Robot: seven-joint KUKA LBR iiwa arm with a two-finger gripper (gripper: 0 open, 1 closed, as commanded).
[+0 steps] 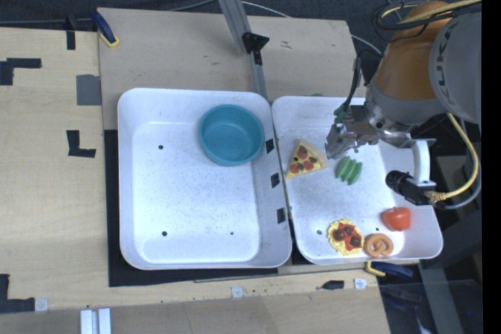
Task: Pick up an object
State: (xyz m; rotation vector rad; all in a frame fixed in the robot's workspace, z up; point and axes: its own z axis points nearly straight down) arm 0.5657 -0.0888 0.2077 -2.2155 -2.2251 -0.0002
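The end effector [342, 143], its state impossible to tell here, is hovering in the right bin [313, 242] just above the green toy vegetable [349, 170], which is probably light, stiff and best pinched across its narrow width.

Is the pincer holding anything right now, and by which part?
Cannot be told. The pincer hangs just above the green toy in the right bin; nothing shows between its tips.

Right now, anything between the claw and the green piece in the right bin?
Nothing visible. The claw sits just above the green piece in the right bin; the pizza slice lies off to the side, apart.
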